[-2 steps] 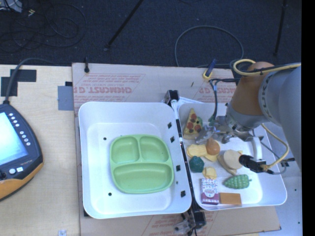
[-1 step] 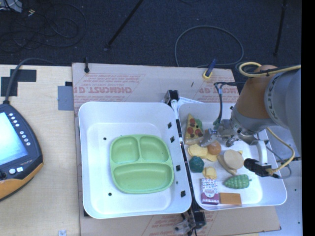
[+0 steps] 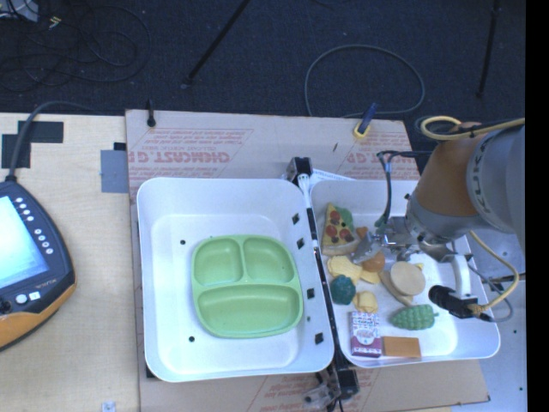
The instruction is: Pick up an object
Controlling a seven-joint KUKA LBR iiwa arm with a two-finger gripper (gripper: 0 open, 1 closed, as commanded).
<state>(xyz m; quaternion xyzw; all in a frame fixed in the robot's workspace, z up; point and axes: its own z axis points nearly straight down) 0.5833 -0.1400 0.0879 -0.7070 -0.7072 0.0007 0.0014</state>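
**Robot arm reaches into cluttered bin of toy food**

The arm's gripper hangs low over the right-hand bin, its metal tip just above a heap of small toy foods near the bin's left wall. Whether it is clenched or released cannot be told from this slanted overhead view, and nothing can be seen gripped in it. Just left of the tip lies a pizza slice with coloured toppings, close against the divider between the bins. Directly beneath and beside the tip sit pale yellow pieces and a small orange chunk. A round tan bun rests just right of them, under the wrist. Toward the near side of the bin lie a dark teal broccoli-like piece, a green bumpy item, a small red-and-white carton and, touching it on the right, a flat orange block. The arm, grey with an orange band, comes in from the right, trailing cables over the bin's rim. The left-hand bin holds a light green divided plate lying flat at its centre. Both bins stand on a cardboard sheet on the bench, with a handheld control pendant resting well apart at the far left.
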